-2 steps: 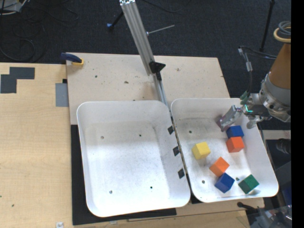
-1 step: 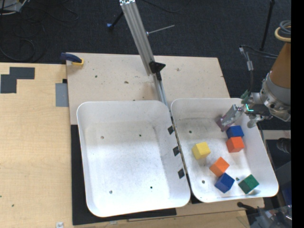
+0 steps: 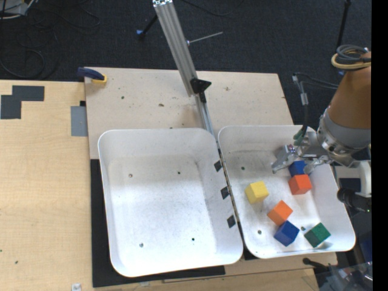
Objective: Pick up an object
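Note:
Several cubes lie in the right bin [image 3: 267, 139]. A yellow cube [image 3: 256, 191] sits near its middle. An orange cube [image 3: 279, 211], a blue cube [image 3: 286, 233] and a green cube [image 3: 317, 234] lie toward the front. Further back are a red cube [image 3: 299, 184] and, touching its far side, a second blue cube [image 3: 297, 168]. My gripper [image 3: 291, 161] hangs low over the bin's right part, right at this second blue cube and partly covering it. I cannot tell whether it touches the cube.
The left bin [image 3: 121, 144] stands beside the right one, with a row of black clips [image 3: 224, 192] along the shared wall. A slanted aluminium bar [image 3: 182, 50] rises behind the bins. The arm's orange band [image 3: 354, 99] stands over the right bin's far right corner.

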Robot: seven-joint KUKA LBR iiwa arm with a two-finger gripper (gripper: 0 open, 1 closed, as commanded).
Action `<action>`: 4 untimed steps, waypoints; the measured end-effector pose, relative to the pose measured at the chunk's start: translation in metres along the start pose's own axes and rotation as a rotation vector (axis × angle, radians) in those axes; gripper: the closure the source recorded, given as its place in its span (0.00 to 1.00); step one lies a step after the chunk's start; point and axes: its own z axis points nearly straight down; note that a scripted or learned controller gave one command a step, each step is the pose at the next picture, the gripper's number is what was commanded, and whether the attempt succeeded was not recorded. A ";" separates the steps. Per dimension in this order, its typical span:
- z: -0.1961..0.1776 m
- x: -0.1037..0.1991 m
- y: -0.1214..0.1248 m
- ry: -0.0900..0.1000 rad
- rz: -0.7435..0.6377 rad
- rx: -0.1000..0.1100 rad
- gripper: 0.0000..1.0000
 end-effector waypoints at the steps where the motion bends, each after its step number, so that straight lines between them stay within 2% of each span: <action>1: 0.063 0.000 0.005 0.000 -0.003 0.002 0.00; 2: 0.104 0.004 0.004 -0.001 -0.001 -0.007 0.00; 3: 0.093 0.002 0.003 0.001 0.004 -0.005 1.00; 4: 0.034 0.005 0.012 -0.002 -0.004 -0.011 1.00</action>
